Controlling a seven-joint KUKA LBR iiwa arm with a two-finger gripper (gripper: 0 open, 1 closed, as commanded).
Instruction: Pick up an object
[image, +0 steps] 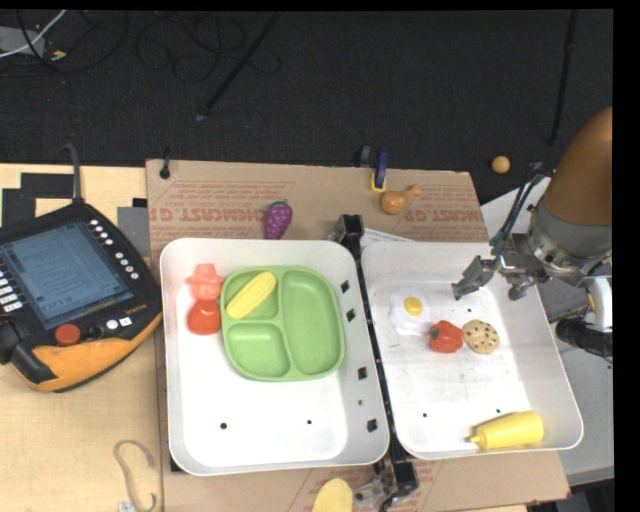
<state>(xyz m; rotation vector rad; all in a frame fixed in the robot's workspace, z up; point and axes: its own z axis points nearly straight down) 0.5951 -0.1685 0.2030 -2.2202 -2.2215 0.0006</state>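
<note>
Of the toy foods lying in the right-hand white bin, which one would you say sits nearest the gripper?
The round tan chocolate-chip cookie, directly below the gripper. The red pepper and fried egg lie further left; the yellow mustard bottle lies at the bin's front.

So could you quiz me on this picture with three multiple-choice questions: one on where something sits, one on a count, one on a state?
1. The yellow plastic corn cob lies in:
A) the green divided plate
B) the right white bin
C) the bare bench

2. Objects in the right white bin:
A) two
B) four
C) six

3. The yellow mustard bottle is:
A) upright
B) lying on its side
C) between the gripper's fingers

Answers: 1 A, it rests in the plate's upper-left compartment. 2 B: egg, red pepper, cookie, bottle. 3 B, it lies flat near the front rim.
</note>
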